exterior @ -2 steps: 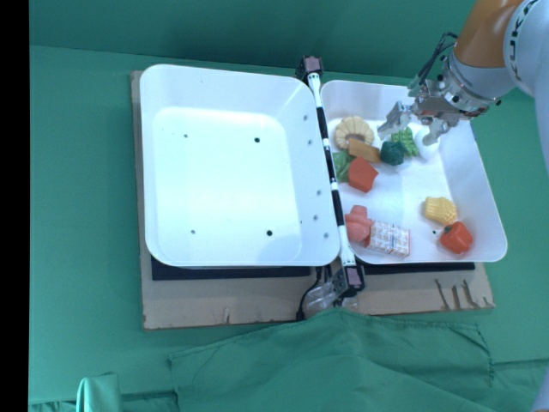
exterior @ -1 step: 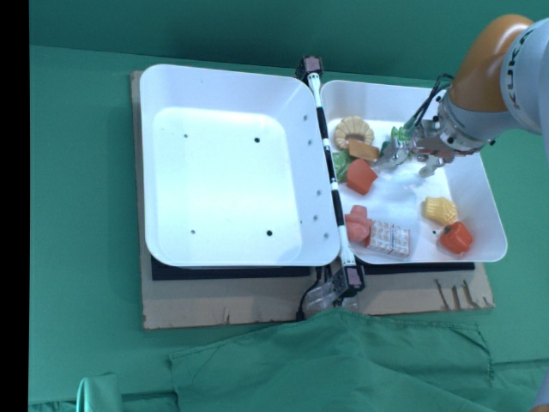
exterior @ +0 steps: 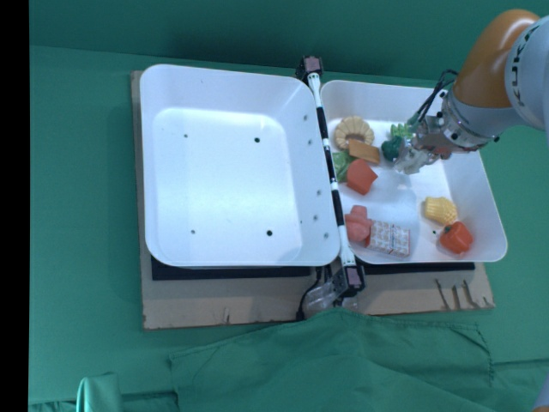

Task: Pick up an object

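Two white bins sat on the desk (exterior: 86, 187); the right bin (exterior: 480, 204) held toy foods. The gripper (exterior: 412, 157) hovered beside a green toy (exterior: 393, 148), jaws' spread unclear.

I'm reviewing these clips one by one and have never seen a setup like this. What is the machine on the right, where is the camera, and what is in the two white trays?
The single camera looks down at a slant on a green-covered bench. The grey arm with an orange band is a robot arm reaching in from the right; its gripper hangs over the right bin. That bin holds small toy foods: a yellow corn piece, a red pepper, a patterned box, a red block and a round tan piece. Whether the gripper holds anything cannot be told. The left bin sits beside it.
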Robot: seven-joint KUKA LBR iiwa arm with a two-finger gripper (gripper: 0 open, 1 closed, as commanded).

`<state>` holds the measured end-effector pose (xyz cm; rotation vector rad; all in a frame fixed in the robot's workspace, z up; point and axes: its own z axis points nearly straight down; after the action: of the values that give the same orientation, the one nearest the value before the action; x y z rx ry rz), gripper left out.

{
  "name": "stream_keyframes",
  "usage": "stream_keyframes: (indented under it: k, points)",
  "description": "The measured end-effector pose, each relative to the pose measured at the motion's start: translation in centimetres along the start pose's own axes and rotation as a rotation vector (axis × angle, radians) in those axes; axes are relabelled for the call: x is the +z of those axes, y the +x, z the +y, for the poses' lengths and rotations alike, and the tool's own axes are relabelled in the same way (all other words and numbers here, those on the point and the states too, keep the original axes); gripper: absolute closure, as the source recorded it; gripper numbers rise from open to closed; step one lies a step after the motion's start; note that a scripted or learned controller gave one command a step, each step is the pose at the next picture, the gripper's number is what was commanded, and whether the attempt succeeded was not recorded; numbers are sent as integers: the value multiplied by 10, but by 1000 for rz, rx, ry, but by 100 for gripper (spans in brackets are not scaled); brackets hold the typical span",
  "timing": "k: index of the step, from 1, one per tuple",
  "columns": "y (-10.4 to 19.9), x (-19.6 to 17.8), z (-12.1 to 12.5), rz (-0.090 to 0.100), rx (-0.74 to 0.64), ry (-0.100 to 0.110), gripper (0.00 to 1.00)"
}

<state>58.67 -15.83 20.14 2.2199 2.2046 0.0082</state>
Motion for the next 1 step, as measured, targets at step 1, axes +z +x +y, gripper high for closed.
stream_keyframes:
  k: [1]
  points:
    - [12,-79,-2,2,-6,0,100]
